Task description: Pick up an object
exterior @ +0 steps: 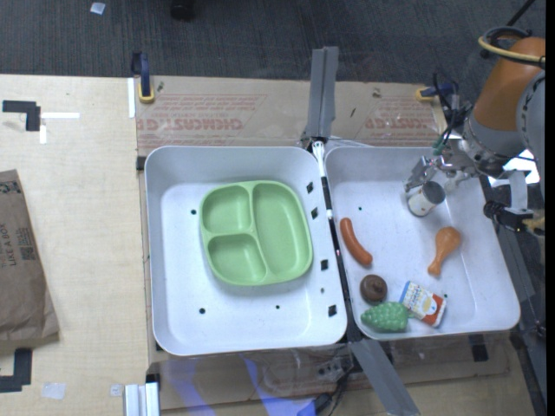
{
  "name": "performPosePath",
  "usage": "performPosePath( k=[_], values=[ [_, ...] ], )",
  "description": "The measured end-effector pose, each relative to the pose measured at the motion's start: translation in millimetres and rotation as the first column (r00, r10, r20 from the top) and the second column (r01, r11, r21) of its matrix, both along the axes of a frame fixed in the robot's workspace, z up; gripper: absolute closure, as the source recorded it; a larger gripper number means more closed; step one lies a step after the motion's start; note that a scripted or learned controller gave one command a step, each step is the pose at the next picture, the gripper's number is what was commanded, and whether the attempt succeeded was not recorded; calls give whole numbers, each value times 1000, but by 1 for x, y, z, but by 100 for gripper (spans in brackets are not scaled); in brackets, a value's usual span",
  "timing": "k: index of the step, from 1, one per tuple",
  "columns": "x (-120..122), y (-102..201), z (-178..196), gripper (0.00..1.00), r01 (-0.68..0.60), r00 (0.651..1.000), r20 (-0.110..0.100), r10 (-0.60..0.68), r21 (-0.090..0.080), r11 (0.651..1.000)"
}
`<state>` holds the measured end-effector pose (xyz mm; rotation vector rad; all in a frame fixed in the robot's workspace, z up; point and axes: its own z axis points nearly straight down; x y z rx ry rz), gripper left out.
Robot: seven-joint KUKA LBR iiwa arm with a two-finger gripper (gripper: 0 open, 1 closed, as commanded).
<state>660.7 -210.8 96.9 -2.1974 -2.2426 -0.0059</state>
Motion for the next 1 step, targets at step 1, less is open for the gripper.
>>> performPosePath(
  k=[1],
  values=[
    [-85, -2, -5, 0, 61, 998, -4, -61, 8, 998]
  ],
)
